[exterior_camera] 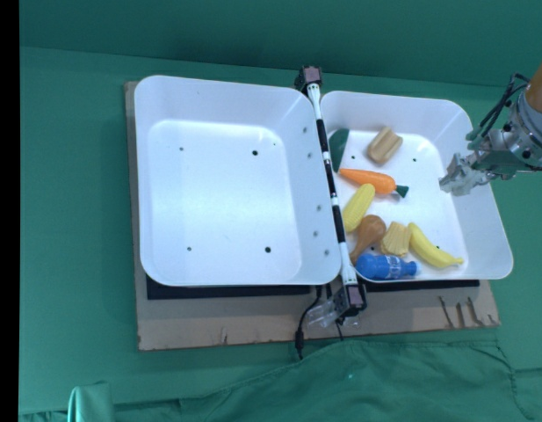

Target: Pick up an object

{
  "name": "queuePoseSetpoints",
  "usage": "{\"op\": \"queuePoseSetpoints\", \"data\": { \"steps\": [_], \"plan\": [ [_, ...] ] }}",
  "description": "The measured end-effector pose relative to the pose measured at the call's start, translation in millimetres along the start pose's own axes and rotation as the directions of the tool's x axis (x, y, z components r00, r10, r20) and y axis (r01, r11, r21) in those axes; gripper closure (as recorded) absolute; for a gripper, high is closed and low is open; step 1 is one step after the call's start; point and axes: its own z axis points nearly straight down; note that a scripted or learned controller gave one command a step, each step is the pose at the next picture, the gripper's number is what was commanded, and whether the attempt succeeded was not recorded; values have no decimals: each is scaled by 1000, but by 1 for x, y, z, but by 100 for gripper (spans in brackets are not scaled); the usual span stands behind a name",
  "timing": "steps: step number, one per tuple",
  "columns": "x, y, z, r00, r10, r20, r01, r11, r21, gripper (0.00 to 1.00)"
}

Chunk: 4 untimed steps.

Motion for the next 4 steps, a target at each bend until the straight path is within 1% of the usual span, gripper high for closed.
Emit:
{"op": "queuePoseSetpoints", "data": {
  "steps": [1, 2, 3, 4],
  "plan": [
    [14, 4, -9, 1000, 3, 0, -3, 1000, 2, 100],
    [34, 21, -101, 1000, 1, 1, -1, 1000, -8, 100],
    [-6, -16, 34, 1000, 12, -3, -12, 1000, 19, 100],
    [-38, -13, 16, 1000, 8, 2, -8, 1000, 2, 100]
  ]
}}
